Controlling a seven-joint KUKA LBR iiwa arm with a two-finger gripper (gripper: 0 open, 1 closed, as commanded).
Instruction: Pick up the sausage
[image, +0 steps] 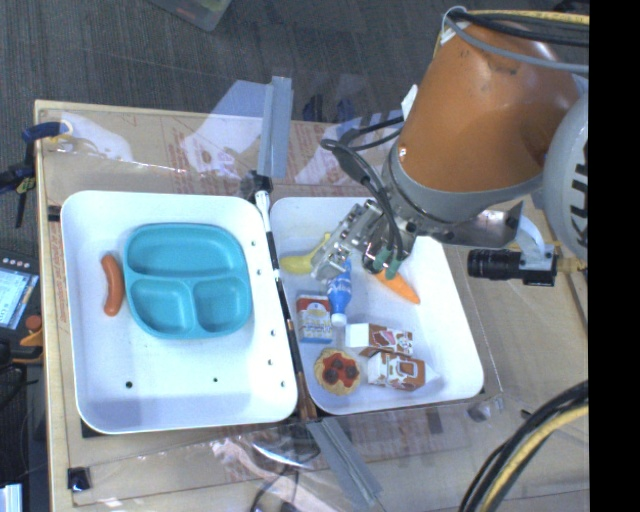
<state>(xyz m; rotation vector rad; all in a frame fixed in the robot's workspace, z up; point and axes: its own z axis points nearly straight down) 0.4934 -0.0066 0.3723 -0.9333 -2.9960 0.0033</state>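
Sausage (113, 284) lies in the left bin (90, 380), at its left edge, lengthwise along the wall, just beside the blue tray (190, 278) but apart from it. Nothing touches it.

Arm (480, 110) comes in from the desk's (130, 150) right side, orange section bulking over the right bin's (455, 345) back right corner. Wrist angles down and left; end effector (345, 250) sits low over the back half of the right bin, well apart from the sausage. Cannot tell whether it is released or clenched: too much clutter and blur around the tip. Nothing visibly grasped.

Right bin contents: banana (300, 262) at the back left, just beside the end effector; carrot (400, 287) just right of it; blue bottle (340, 298) below the tip; small red-and-white carton (314, 318) by the left wall; tart (338, 371) near the front edge; two brown-and-white packets (395, 360) at front right.

Left bin otherwise carries just the tray, near its middle, three compartments.
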